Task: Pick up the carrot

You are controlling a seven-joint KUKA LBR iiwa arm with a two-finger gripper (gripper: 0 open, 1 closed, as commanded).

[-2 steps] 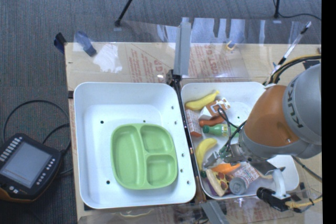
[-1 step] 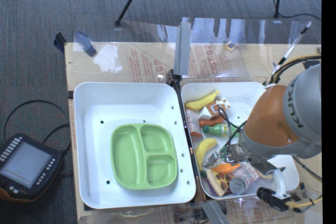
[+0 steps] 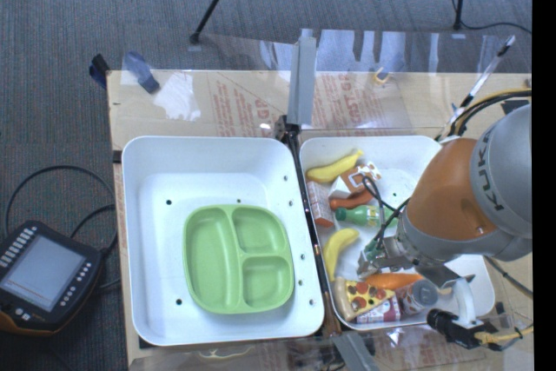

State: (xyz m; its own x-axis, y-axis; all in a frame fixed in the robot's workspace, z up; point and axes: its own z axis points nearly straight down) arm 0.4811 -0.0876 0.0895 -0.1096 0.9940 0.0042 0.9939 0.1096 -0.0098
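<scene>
While your arm (image 3: 473,195) leans in from the right over the right-hand bin (image 3: 408,145), you find the claw (image 3: 375,258) low in that bin's near half, its dark fingers pointing toward the divider between the two bins. You cannot tell from this angle whether the claw stands apart or together — the wrist and the clutter around it hide the tips.

Just below and slightly right of the claw lies the carrot (image 3: 395,281), a long orange shape stretched roughly left to right, its right end running under the arm's body. It sits very close to the claw, but you cannot see it between the fingers.

Directly below the claw, beneath the carrot, rests a pizza slice toy (image 3: 360,296), and right of that a grey round piece (image 3: 423,294). Left of the claw stands a yellow banana (image 3: 339,245), near it but apart. Above the claw you see a green bottle-like toy with an orange tip (image 3: 359,215), and further up a second banana (image 3: 333,168) near the bin's far-left corner.

Well to the left of the claw, across the divider, the left bin (image 3: 156,161) holds a green divided plate (image 3: 238,258). Far left, off the bench, a teach pendant (image 3: 42,275) lies on the carpet.
</scene>
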